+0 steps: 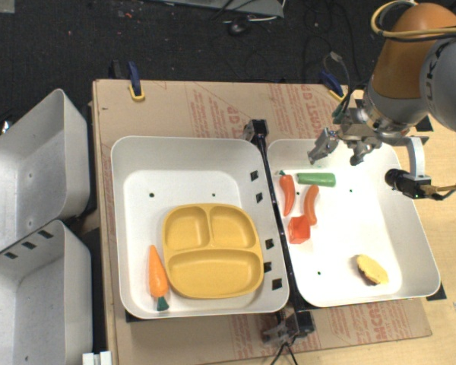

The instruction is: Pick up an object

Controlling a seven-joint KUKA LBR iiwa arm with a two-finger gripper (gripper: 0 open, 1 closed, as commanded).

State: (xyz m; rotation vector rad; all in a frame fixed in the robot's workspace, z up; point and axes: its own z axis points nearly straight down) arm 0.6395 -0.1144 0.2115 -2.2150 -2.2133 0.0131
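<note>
You've got the gripper hanging over the back of the right bin, fingers spread w/ nothing between them. It sits just behind the green piece, apart from it, so that looks like the likely target, tho that's my guess.

Pickable stuff in the right bin: green piece near the back-left, a red chili along the left wall, an orange-red piece beside it, touching or nearly so. A yellow item lies well apart, toward the front-right. That left-side cluster is tight, prob. why the tool is lined up on the green one, which lies clear at the top.

Left bin holds a yellow tray w/ a carrot just beside it on the left; neither is near the arm.

Pose: arm comes in from the right, wrist bent down, fingers pointing toward the bin floor at a slant. Nothing lifted yet, so you're at approach stage. Watch the bin wall if it goes for the chili.
</note>
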